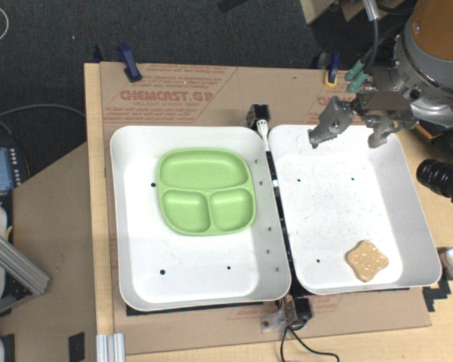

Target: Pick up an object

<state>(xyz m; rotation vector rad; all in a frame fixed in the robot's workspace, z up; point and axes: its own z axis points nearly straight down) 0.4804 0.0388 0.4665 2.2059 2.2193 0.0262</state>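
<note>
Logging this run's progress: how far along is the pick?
Nothing looks picked yet. The gripper hangs open over the right bin's far edge with nothing between its fingers. The tan cracker-like piece lies in that bin's near corner, the green divided tray in the left bin. Reaching, grasping and lifting remain.

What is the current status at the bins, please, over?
Gripper open, holding nothing, high over the far edge of the right bin. Tan cracker-shaped piece lies untouched at that bin's near corner. Green divided tray sits in the left bin. Path unobstructed.

Bright even overhead light, soft shadows, mild glare on white bins (128, 202), sharp focus
</note>
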